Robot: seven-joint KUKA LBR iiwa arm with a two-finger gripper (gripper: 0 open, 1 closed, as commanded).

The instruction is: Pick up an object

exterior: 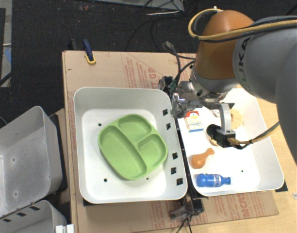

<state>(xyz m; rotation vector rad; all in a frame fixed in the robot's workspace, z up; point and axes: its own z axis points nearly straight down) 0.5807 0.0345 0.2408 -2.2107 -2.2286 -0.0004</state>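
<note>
- Though seen from above, gripper spread: cannot tell.
- Lies sideways, cap pointing right: one bottle.
- Also: one drumstick, one carton, one plate.

A single fixed camera is looking down from above the bench, tilting at a slant. It is taking in both white bins side by side. The left bin is filling the middle of the frame, with a green divided plate sitting near the centre, and the right bin is lying toward the right edge. The camera is standing close enough that the bins are spanning most of the width. The arm is reaching in from the right, looming large and seemingly nearest the lens, covering the right bin's far corner. Dark floor is showing along the top and left.
</note>
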